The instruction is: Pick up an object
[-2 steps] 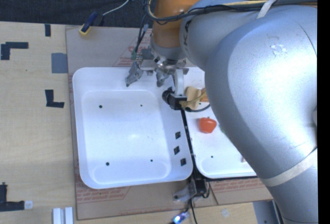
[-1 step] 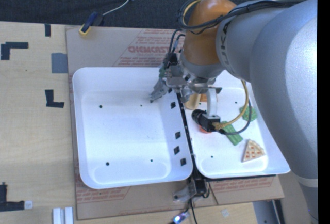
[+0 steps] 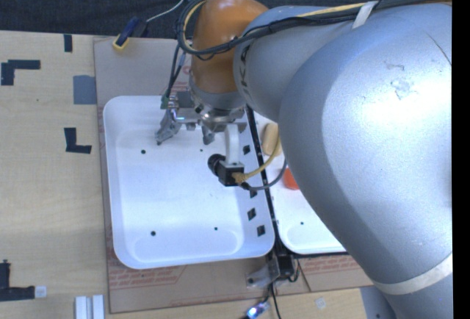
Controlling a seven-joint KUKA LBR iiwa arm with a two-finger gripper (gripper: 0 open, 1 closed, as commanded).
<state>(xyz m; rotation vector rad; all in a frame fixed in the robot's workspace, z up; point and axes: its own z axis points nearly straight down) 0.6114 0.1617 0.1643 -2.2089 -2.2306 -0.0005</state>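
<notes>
While the arm (image 3: 352,112) reaches across, its end effector (image 3: 185,130) hangs with fingers spread, holding nothing, over the left bin (image 3: 176,237).

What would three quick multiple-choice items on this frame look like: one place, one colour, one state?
1. The gripper is over: A) the left bin B) the right bin C) the bare bench
2. The band above the wrist is: A) blue B) orange C) green
3. The gripper's fingers are: A) clamped on a block B) spread with nothing between them C) clamped on a cable

Key: 1 A, it hangs above the left bin's far end. 2 B, the orange band tops the wrist. 3 B, white bin floor shows between the fingers.
</notes>
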